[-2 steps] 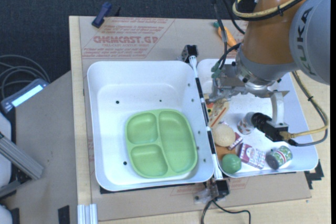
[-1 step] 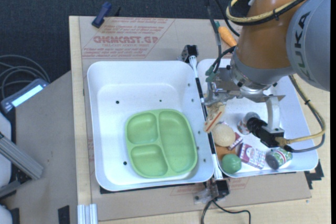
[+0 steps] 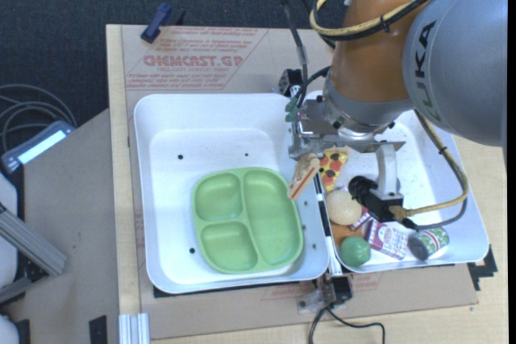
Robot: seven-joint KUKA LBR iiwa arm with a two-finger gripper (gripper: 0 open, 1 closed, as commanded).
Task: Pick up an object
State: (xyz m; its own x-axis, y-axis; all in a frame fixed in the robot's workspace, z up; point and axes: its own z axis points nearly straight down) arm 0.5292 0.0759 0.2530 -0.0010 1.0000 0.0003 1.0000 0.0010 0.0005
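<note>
- Grey and orange arm links hang over the right bin (image 3: 466,197), and the end effector (image 3: 316,142) is seen low at that bin's left wall; whether it is spread or closed cannot be told, and nothing is seen held.
- Just beneath it, a pizza slice toy (image 3: 330,165) lies against the divider, the likeliest target.
- A straight descent centred on the slice is advised, so the wall is not struck.
- Toward the counter's near edge, a beige lump (image 3: 344,207), green ball (image 3: 354,251) and small can (image 3: 429,241) crowd together.
- A green divided plate (image 3: 246,219) sits in the left bin (image 3: 161,173).
</note>
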